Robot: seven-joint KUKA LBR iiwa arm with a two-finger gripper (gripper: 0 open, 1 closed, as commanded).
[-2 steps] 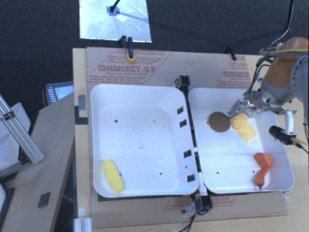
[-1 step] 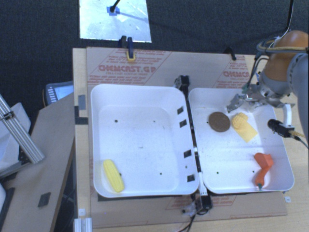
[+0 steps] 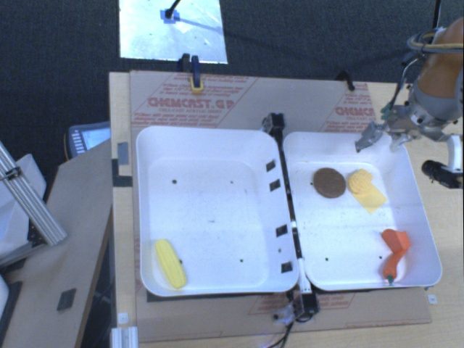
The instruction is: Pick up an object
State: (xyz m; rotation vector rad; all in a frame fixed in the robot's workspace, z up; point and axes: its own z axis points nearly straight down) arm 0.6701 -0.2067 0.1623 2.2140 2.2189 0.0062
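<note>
Gripper (image 3: 380, 132) hangs over right bin's (image 3: 424, 194) far rim, fingers apart and empty; drop straight over the yellow piece (image 3: 365, 188) beside the brown disc (image 3: 330, 183), then close.

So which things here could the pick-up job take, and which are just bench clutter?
Job:
- gripper, above the right bin's far edge
- brown disc, right bin
- yellow piece beside the disc
- orange piece, right bin's near corner
- corn cob, left bin

Lying about:
- yellow clamp on the board's far edge
- shiny plate beyond the bench
</note>
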